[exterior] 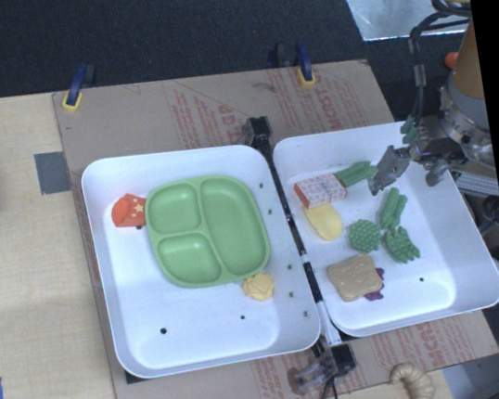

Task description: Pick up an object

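Gripper (411, 168) open, empty, hovering far-right over right bin (451, 289) | my target: green bean (391, 208) just below it | looks light, stiff plastic, slippery | I'd pinch mid-length, across narrow side

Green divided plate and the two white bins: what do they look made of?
Green divided plate: looks like moulded plastic, matte to satin, with an even colour and soft rounded ridges. The two white bins: probably thin formed plastic, smooth, with rounded corners; not certain.
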Available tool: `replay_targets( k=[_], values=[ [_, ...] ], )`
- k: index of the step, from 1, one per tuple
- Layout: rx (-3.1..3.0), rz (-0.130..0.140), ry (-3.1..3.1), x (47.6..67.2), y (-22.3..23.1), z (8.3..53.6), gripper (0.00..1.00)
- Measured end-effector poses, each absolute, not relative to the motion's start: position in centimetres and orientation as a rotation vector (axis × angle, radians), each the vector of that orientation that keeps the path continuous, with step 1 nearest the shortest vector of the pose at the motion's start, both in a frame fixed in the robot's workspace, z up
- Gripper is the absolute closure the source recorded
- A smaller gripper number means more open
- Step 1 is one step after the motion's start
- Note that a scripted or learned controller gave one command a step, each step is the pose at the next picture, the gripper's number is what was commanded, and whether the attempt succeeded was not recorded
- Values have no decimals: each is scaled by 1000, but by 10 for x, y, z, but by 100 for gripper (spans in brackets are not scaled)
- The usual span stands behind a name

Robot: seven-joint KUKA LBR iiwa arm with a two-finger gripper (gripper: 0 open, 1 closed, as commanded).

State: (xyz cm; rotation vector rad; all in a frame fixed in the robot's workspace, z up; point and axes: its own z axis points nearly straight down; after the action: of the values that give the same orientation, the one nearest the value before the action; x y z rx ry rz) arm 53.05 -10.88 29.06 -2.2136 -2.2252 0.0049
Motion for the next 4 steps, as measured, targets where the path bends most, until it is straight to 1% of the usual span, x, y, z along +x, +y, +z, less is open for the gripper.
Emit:
replay_targets(
  k=[1, 2, 3, 4],
  values=[
    [-2212, 12, -2222, 570, -131, 216, 0],
    [-2216, 11, -2223, 571, -170, 86, 0],
    [-2210, 7, -2219, 515, -125, 91, 0],
    [-2213, 1, -2230, 550, -121, 92, 0]
  ],
)
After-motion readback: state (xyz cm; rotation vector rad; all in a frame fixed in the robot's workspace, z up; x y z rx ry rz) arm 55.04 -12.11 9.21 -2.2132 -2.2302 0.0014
